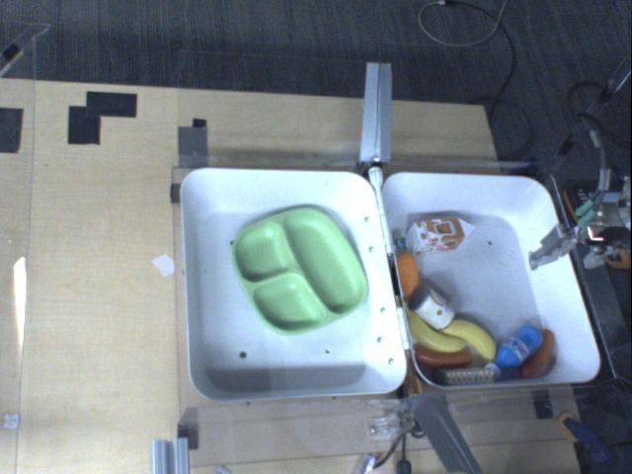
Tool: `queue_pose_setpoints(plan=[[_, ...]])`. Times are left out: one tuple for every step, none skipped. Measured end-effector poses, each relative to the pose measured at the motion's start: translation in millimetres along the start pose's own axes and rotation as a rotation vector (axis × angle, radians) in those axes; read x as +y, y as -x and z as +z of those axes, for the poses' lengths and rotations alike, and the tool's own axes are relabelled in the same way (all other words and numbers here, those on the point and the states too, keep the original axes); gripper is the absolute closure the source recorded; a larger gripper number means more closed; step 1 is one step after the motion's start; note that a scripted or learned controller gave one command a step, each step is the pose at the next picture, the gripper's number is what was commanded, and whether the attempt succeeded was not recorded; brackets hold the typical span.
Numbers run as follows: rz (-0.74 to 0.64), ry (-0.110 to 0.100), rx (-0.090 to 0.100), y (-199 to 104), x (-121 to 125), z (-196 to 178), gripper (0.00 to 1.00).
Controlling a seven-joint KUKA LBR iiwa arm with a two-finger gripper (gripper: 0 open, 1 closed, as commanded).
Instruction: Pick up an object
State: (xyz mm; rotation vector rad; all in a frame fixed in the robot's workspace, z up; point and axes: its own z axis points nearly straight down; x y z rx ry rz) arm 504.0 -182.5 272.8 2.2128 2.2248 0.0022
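Note:
The right bin (513,197) holds several objects along its left and front sides. A brown-and-white packet (440,233) lies near the back left. An orange piece (406,271) rests against the left wall, with a small white-and-brown item (434,307) just below it. A yellow banana (456,338) lies at the front, next to a blue bottle (517,348) and a reddish-brown sausage shape (540,356). My gripper (553,248) hangs at the right bin's right wall, apart from all the objects, with nothing seen in it.
The left bin (212,294) holds a green divided plate (299,267). A metal post (376,112) stands behind the divider between the bins. Cables (464,18) lie on the dark floor beyond the bench.

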Motion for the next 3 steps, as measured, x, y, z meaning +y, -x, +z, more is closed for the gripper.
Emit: queue_pose_setpoints(plan=[[0.094, -0.003, 0.002, -28.2, 27.7, 152.6, 0.00], [0.095, 0.002, 0.001, -28.4, 29.5, 141.4, 1.00], [0.211, 0.002, 0.001, -50.5, 29.3, 51.3, 1.00]])
